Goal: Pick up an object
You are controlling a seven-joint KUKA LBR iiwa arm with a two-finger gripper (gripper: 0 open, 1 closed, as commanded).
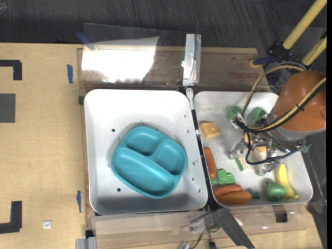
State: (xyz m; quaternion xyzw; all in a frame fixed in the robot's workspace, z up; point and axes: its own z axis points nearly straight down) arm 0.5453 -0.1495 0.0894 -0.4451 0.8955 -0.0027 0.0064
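**Toy food sitting close under the jaws**

Toy food is lying in the right bin (207, 101), and the jaws (252, 152) are hanging low over the middle of it. Wires are hiding the tips, so I cannot tell how the jaws are standing. A yellow banana (282, 176) and a green piece (275, 191) are lying just beside them, an orange carrot (209, 161) farther left. The toys are crowding together, so the jaws might be bumping one away or closing on nothing. The blue tray (149, 161) is resting in the left bin (98, 113).

A teal divided plate (149, 161) lies in the left bin (98, 108); toy foods fill the right bin (218, 100).
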